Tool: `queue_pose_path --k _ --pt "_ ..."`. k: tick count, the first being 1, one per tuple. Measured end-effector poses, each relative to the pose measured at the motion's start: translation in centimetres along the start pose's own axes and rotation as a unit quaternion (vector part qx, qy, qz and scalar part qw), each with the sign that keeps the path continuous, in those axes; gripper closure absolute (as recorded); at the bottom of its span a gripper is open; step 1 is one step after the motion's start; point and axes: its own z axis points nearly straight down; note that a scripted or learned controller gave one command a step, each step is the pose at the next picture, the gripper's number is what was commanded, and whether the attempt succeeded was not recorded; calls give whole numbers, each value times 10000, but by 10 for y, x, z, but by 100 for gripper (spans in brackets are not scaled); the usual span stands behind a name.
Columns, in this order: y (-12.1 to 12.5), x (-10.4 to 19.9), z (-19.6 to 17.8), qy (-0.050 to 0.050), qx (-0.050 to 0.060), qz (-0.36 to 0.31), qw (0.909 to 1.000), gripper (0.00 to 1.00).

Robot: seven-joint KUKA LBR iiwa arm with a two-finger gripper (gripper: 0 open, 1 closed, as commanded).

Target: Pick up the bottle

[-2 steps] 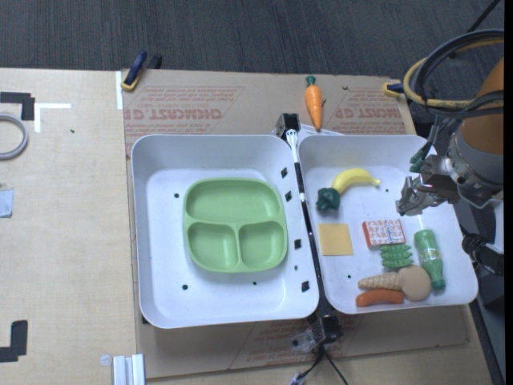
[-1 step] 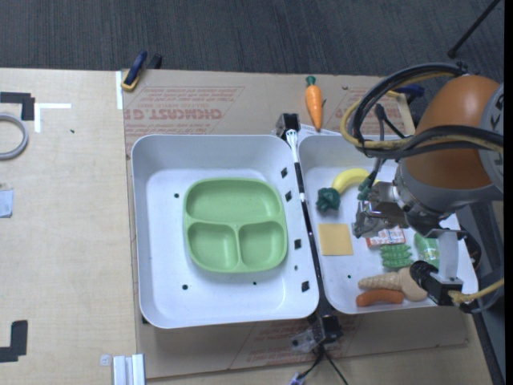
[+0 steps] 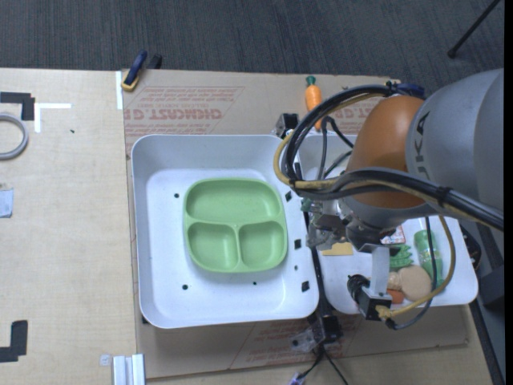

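The arm point(image 3: 457, 135) reaches in from the right and bends steeply down over the right bin point(image 3: 458, 293). Its wrist hides most of the gripper point(image 3: 333, 233), so I can't tell how that stands. What looks like the bottle point(image 3: 429, 253), green, lies in that bin just beside the wrist.
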Motion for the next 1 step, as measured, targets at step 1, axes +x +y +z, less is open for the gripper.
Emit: queue_pose_path --k 1 --pt "-11 59 -16 -2 -11 -1057 9944 100"
